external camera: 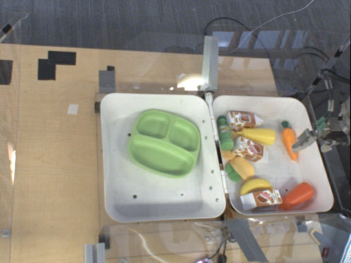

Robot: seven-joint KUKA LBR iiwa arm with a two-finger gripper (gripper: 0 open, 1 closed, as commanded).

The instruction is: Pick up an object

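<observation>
Pincer (305,140) at right bin's (323,163) right edge, just right of carrot (289,142); finger state unclear. Green tray (164,142) sits in left bin (118,163).

Glossy green plastic tray (164,142); matt wooden bench (49,163).

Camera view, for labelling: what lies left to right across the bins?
Green divided plate in the left bin, yellow pepper, carrot, gripper.
</observation>
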